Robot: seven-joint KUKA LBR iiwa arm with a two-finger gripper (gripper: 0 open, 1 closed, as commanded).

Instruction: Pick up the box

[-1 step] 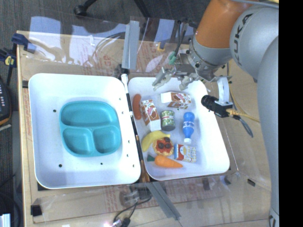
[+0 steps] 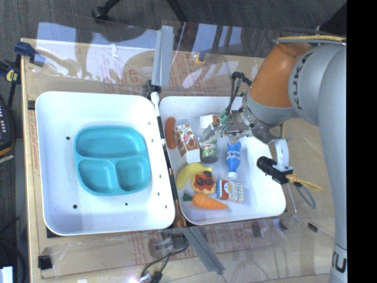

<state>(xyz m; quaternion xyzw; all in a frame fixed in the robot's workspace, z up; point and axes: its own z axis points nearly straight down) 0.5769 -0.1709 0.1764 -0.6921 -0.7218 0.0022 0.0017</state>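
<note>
Box (image 2: 187, 141), red-and-white carton, lies in right bin (image 2: 268, 202) near its left wall, beside a hot dog (image 2: 170, 132) and a can (image 2: 208, 152). Pincer (image 2: 219, 124) hovers just right of box, over the can; whether apart or together: cannot tell. Left bin (image 2: 53, 214) holds a teal tray (image 2: 112, 159).

Tray (image 2: 112, 158) in left bin (image 2: 53, 205). Right bin (image 2: 268, 202): box (image 2: 187, 141) upper left, bottle (image 2: 234, 157) right of it, carrot (image 2: 208, 202) at bottom.
</note>
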